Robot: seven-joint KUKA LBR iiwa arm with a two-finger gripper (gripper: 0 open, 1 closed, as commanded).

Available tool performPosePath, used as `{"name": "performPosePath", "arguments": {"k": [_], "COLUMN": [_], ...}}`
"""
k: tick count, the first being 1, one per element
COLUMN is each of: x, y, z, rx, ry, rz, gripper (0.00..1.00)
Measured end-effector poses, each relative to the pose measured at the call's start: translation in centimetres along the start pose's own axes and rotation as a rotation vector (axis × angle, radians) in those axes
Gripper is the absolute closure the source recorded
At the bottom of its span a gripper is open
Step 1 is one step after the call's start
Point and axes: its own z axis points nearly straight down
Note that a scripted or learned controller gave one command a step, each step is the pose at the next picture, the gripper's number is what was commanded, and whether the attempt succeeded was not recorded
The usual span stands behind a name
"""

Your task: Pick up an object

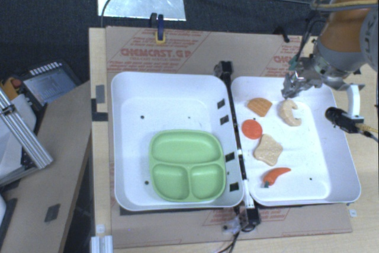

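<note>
A: Five small food pieces lie in the right bin [340, 178]. Which one is the target now?

B: I think the pale curved piece [289, 112], in the far part of that bin. The gripper [289, 88] hangs just above its far end. Whether the jaws are open or closed, I cannot tell; the tip is too small and dark.

A: What is around the curved piece?

B: To its left is the tan wedge [259, 106], near but apart. Nearer to us are the red disc [251, 128], the bread-like slice [268, 150] and the orange pepper [276, 175]. The left bin [127, 127] holds a green divided tray [186, 164].

A: How should the descent go?

B: In my opinion, straight down over the middle of the curve, with jaws across its narrow width, so that it does not slide away toward the wedge.
</note>
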Motion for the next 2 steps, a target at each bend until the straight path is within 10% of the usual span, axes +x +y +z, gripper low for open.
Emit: {"name": "performPosePath", "arguments": {"k": [2], "x": [5.4], "y": [-1.5], "z": [1.1], "rx": [0.008], "ry": [0.003], "rz": [-0.007], "gripper": [1.0]}}
